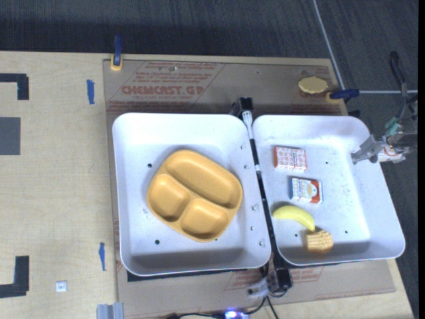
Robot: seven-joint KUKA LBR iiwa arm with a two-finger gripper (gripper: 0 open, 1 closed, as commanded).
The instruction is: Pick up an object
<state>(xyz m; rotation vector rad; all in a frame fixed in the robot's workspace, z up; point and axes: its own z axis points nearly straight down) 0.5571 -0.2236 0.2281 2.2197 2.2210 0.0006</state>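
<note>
Evidently the approach has barely begun: the hand (373, 150) sits at the right bin's (372, 248) far right rim, grip state unclear. The banana (294, 215) lies near-left; next, reach over it.

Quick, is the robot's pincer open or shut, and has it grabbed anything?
Pincer: cannot be told whether it is open or closed; it sits at the right bin's far right rim, with no object seen in it.
</note>
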